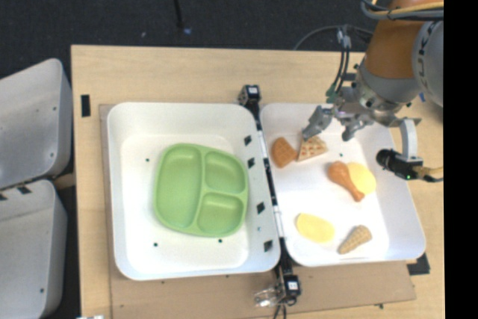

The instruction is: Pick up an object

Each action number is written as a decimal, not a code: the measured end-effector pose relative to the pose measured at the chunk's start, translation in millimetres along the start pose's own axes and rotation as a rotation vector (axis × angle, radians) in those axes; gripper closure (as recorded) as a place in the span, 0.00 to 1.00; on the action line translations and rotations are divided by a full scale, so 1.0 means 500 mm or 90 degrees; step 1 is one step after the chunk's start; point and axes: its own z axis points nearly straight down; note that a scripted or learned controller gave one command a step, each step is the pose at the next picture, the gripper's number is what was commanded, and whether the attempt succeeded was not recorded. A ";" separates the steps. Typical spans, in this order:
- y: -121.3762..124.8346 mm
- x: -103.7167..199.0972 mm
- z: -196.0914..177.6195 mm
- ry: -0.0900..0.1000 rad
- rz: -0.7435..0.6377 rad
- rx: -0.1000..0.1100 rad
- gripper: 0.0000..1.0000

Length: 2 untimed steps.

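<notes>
The right bin (pixel 396 224) holds several toy foods. A pizza slice (pixel 312 149) lies beside a brown bread piece (pixel 283 152) near its back left. A chicken drumstick (pixel 346 178) touches a yellow round piece (pixel 364 177) in the middle. A yellow oval (pixel 314 228) and an ice-cream cone (pixel 355 239) lie near the front. My gripper (pixel 333 125) hangs over the back of this bin, just behind and to the right of the pizza slice. It is open, with nothing between its fingers (pixel 318 121).
In the left bin (pixel 127 160) lies a green divided plate (pixel 202 190). A ridge with black clips (pixel 263 183) separates the two bins. Cables and a black fitting (pixel 396 160) hang off the arm over the right bin's right edge.
</notes>
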 end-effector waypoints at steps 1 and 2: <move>0.005 0.000 -0.016 0.000 -0.001 -0.009 0.00; 0.019 0.012 0.097 -0.002 -0.003 -0.007 0.00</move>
